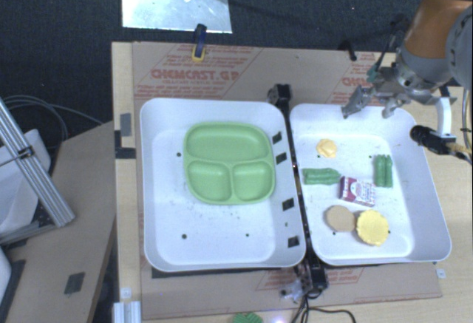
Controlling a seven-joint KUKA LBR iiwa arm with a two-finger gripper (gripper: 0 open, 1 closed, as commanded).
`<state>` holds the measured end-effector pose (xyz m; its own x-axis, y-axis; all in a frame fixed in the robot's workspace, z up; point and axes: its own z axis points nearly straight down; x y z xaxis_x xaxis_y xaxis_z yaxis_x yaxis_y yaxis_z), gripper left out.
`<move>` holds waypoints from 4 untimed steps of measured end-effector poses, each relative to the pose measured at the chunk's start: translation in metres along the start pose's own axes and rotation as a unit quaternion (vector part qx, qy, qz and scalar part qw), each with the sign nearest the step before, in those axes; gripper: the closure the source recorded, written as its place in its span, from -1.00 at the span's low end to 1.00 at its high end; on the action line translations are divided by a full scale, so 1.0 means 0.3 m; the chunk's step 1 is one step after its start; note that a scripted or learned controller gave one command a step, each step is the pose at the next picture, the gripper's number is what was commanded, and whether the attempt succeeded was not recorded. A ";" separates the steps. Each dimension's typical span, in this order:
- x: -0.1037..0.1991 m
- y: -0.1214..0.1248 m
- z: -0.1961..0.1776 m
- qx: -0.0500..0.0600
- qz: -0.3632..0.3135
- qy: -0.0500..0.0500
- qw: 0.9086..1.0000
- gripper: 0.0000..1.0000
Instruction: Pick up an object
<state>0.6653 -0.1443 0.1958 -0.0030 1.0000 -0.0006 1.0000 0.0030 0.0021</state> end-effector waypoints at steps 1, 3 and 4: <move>-0.141 -0.160 0.156 0.003 0.003 0.000 1.000 -1.00; -0.207 -0.229 0.291 -0.002 0.001 0.000 1.000 1.00; -0.207 -0.229 0.292 -0.001 0.001 0.000 1.000 -1.00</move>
<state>0.5969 -0.2067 0.1080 -0.0013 1.0000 -0.0011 1.0000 0.0014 0.0048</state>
